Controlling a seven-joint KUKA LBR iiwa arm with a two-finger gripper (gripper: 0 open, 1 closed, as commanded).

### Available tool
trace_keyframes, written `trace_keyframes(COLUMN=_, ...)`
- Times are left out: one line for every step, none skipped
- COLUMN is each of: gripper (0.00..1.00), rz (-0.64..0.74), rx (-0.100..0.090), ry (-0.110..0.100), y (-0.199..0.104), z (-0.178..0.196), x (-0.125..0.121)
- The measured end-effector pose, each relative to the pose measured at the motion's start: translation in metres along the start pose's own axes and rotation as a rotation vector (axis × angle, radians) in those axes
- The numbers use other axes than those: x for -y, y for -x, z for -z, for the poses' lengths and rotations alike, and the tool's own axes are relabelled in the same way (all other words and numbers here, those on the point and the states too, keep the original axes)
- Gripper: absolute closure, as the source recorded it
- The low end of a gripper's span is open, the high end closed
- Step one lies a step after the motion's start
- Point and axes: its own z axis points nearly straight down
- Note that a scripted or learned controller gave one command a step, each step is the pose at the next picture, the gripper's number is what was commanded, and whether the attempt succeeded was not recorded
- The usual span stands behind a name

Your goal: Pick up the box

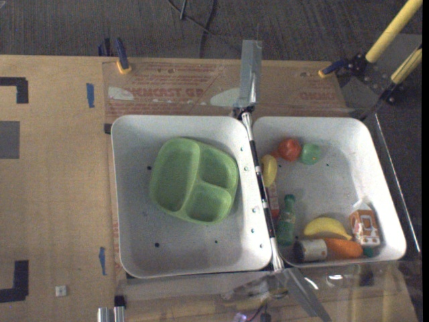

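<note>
Box [364,226] lies in the right bin's [375,154] near right corner, touching a carrot [344,248] — gripper state cannot be told — best gripped from above, clear of the wall.

The bench [53,180] is light wood. Two shallow white bins sit on it side by side, touching along a middle seam: the left bin [134,240] and the right bin [382,180], which reaches the bench's right edge. Blue tape strips [90,95] and black corner marks [15,89] lie on the bare wood toward its left edge. A cardboard sheet [174,89] lies behind the bins.
</note>
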Motion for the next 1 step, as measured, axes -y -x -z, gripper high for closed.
trace_keyframes(gripper=0.00, rz=0.074, rx=0.001, ry=0.002, y=-0.0348, z=-0.0002, x=-0.0235)
